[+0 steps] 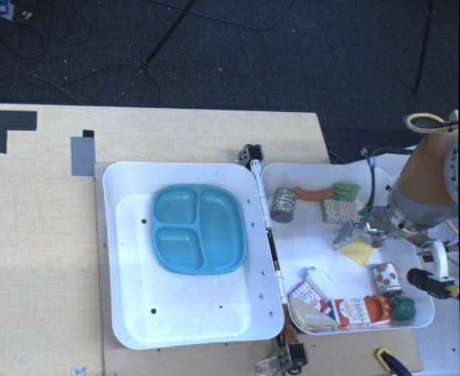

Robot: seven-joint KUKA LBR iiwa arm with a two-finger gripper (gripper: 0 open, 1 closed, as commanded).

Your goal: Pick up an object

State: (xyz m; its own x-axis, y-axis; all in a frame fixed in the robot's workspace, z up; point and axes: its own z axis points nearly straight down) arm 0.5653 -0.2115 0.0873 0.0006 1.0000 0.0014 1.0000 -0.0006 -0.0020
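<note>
Gripper low in right bin, jaw state unreadable, just above yellow wedge mid-bin: probably light, soft-edged, flat, so pinch across its narrow sides.

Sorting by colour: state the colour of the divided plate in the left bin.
Light blue; the divided plate shows clearly in the camera view.
</note>
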